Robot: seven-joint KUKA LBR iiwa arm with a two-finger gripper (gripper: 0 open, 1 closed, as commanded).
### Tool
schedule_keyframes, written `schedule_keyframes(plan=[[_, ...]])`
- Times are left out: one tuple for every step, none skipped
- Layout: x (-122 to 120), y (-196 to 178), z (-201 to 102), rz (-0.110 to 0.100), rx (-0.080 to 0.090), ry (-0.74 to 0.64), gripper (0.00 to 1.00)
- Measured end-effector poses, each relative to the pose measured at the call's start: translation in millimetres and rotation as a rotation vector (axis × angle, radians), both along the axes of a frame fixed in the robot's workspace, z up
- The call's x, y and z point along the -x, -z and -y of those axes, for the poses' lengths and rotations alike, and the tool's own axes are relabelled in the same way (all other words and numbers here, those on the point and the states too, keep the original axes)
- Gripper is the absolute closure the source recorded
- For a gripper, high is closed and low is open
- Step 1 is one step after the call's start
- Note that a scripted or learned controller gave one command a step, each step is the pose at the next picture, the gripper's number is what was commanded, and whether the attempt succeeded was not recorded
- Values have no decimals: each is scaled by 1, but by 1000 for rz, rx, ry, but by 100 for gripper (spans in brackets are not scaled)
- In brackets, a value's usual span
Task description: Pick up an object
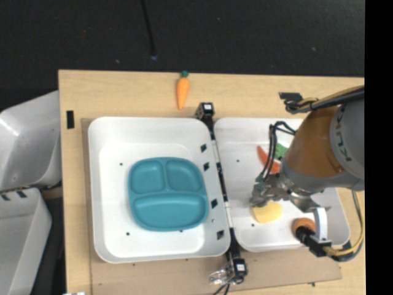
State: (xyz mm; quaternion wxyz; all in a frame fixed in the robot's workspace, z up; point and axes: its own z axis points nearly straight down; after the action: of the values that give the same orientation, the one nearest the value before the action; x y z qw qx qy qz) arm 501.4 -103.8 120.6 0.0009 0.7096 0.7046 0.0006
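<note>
My gripper (263, 196) hangs low in the right bin (241, 165), just above a pale yellow object (268, 213) that lies near the bin's front. The gripper's lower end touches or overlaps the yellow object's top edge. A red piece with a green bit (265, 155) lies behind the gripper, partly hidden by the wrist and its cables. An orange round object (301, 226) sits at the bin's front right, beside a white part of the arm.
The left bin (107, 165) holds a blue divided plate (167, 193). A toy carrot (182, 91) lies on the wooden bench behind the bins. The arm's grey and orange body (319, 152) covers the right bin's right half.
</note>
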Motion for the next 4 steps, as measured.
schedule_keyframes(plan=[[2,-63,1,4,1,-10,100],[-2,-106,2,5,1,-10,100],[-3,-129,3,2,1,-10,100],[-18,-118,-47,-2,-1,-13,100]])
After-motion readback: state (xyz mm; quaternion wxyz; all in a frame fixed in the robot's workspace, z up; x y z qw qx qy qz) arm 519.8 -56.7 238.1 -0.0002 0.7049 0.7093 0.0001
